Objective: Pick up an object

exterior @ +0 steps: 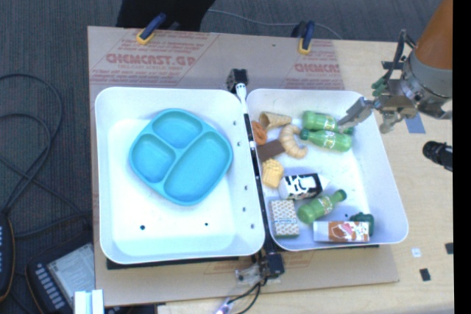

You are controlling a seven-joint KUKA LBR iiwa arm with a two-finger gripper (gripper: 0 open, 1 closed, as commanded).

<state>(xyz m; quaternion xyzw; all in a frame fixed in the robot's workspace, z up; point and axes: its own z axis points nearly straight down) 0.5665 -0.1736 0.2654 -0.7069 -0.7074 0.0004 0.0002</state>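
Observation:
The right bin (pixel 386 158) holds several small toy foods. Two green bottles (pixel 324 130) lie side by side near its back right, with a croissant (pixel 294 143) and a cone (pixel 276 118) to their left. A corn cob (pixel 273 173), a black-and-white carton (pixel 302 185), a third green bottle (pixel 321 206), a cracker (pixel 285 218) and a red-and-white box (pixel 341 232) lie nearer the front. My gripper (pixel 370 119) hovers over the bin's right rim, just right of the two bottles. It is open, and one fingertip (pixel 349 118) reaches the bottles' right ends. Nothing sits between the fingers.
The left bin (pixel 118 217) holds a blue divided plate (pixel 181 156). A black clip (pixel 237 79) sits at the back where the bins meet. Two clamps (pixel 305 38) hold the board's far edge. Cables run over the floor at the left.

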